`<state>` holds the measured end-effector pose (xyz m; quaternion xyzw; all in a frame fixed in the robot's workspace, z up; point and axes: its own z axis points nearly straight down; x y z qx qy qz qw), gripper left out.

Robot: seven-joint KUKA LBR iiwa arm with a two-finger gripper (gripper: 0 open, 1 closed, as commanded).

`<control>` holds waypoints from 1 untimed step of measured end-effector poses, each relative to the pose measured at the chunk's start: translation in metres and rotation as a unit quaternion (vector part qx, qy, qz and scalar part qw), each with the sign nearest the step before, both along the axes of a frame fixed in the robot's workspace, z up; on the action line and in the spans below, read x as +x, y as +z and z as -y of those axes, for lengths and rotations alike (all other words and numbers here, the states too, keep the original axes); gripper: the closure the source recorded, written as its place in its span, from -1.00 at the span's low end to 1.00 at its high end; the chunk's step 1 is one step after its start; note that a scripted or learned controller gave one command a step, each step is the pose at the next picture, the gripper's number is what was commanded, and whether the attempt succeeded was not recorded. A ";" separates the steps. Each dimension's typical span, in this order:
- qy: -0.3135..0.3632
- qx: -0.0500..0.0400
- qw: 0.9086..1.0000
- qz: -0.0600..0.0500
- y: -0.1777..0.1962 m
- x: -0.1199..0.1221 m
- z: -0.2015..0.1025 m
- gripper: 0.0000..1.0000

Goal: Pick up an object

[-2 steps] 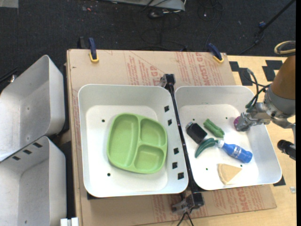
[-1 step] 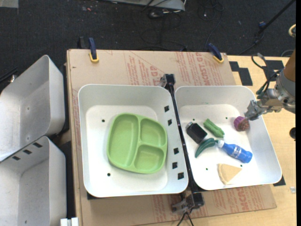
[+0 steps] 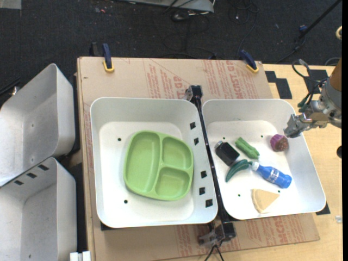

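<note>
Purple ball (image 3: 279, 142) sitting near the right bin's (image 3: 312, 162) far right wall, just beside the gripper (image 3: 297, 125) poised at that rim. Finger state impossible to tell from up here. Approach step, by the look of it; next up, dropping squarely over the ball.

Grey metal gripper (image 3: 298, 125) w/ black cables, orange band on arm (image 3: 338, 78).

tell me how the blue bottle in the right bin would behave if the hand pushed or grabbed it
The blue bottle lies on its side, so a sideways push would probably roll it. It looks like smooth plastic, likely light and a bit slippery. The green pepper touches its cap end, so it may get nudged too.
</note>
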<state>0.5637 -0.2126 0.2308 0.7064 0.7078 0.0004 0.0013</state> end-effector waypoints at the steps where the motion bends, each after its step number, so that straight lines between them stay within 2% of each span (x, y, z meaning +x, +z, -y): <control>1: 0.003 0.001 1.000 0.000 0.008 0.010 -0.060 1.00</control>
